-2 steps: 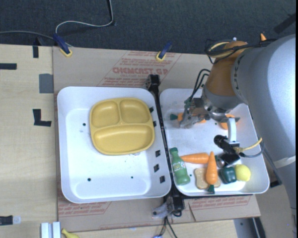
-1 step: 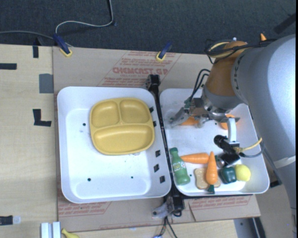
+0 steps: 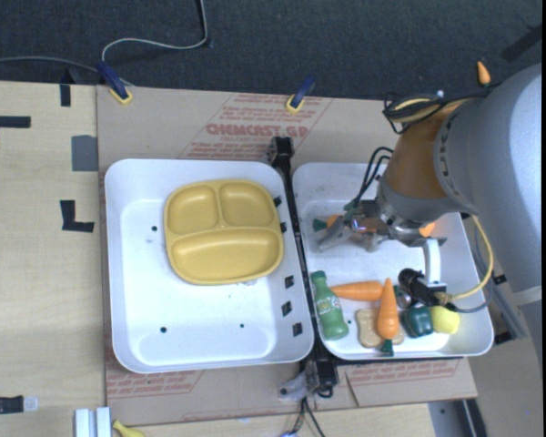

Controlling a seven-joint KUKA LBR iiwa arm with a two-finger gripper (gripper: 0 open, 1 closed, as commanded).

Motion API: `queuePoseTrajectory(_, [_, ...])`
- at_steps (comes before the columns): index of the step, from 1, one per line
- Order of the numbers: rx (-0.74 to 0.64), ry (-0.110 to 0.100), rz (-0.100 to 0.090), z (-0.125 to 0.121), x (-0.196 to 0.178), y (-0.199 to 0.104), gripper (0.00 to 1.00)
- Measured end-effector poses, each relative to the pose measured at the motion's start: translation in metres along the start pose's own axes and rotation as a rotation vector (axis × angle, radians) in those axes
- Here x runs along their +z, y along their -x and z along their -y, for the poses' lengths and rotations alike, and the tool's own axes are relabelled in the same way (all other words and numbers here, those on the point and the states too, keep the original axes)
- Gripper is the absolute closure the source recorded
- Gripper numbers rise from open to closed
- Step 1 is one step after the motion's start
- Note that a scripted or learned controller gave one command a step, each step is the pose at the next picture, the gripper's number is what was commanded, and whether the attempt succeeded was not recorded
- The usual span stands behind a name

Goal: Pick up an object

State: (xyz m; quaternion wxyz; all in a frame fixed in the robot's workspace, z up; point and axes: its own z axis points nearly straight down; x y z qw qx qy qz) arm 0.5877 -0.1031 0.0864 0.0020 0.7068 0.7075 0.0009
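Over right bin (image 3: 346, 178): gripper (image 3: 332, 235) hovering, fingers spread apart (nothing between them).
Nearest object: bottle (image 3: 327, 306) lying just below, long axis running roughly top-to-bottom.

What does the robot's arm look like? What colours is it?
The arm is big, round and smooth grey, with an orange band above the wrist. Black and yellow cables loop around it. Its gripper is small, made of grey metal, and reaches into the right bin.
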Motion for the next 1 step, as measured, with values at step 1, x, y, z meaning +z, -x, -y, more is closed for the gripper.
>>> queuePoseTrajectory(1, [0.000,-0.001,0.000,-0.0318,0.0005,-0.0066,0.00])
